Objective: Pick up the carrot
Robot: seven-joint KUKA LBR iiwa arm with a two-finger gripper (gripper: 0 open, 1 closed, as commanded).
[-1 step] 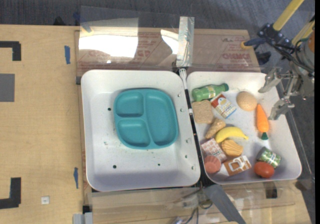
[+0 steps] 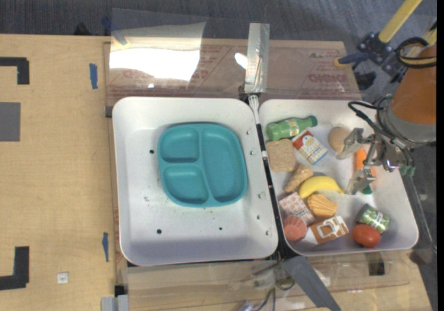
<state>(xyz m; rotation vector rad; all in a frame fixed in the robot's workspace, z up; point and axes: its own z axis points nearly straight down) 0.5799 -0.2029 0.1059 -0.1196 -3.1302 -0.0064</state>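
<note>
The carrot (image 2: pixel 359 159) is a thin orange stick with a green tip, lying in the right bin (image 2: pixel 406 195) near its right wall. My gripper (image 2: pixel 356 162) hangs directly over it, open, with one finger up and left of the carrot and the other below it. The orange body shows between the fingers. Part of the carrot is hidden by the gripper's metal.
The right bin also holds a green bottle (image 2: pixel 291 126), a juice carton (image 2: pixel 310 148), a bread slice (image 2: pixel 281 155), a banana (image 2: pixel 319 185), a green can (image 2: pixel 372 218) and a tomato (image 2: pixel 366 235). A teal divided plate (image 2: pixel 203 164) lies in the left bin (image 2: pixel 132 185).
</note>
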